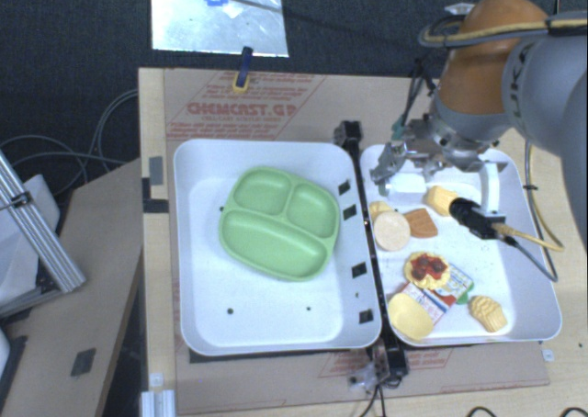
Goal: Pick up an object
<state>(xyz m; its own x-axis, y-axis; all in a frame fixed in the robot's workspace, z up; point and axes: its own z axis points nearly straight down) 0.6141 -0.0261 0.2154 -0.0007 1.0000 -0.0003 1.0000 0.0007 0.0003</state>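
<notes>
The grey arm with the orange band (487, 66) is reaching in from the right and holding its end effector (393, 165) low over the far left corner of the shallow white right-hand bin (528, 277). Its opening is not showing clearly from this angle, so I cannot tell how wide it is standing. Nothing is visibly sitting in its grasp.

The things to be picked are all lying in that right-hand bin. A stubby yellow cylinder-shaped piece (441, 198) is resting just to the right of the end effector. Nearer the camera, a pale round flat disc (391, 231) is lying against the bin's left wall, with a small brown slice (422, 221) touching its right side. Below them, a round yellow piece with a red top (427, 268) is sitting partly on a flat printed packet (455, 285). A smooth pale yellow lump (410, 316) is lying at the near left corner, and a ridged yellow piece (489, 312) is lying near the front wall, apart from the packet.

The shallow white left-hand bin (197, 222) is holding a light green plastic plate with three compartments (280, 222), lying flat near its middle. Both bins are sitting side by side on the brown cardboard-covered counter (248, 107).
</notes>
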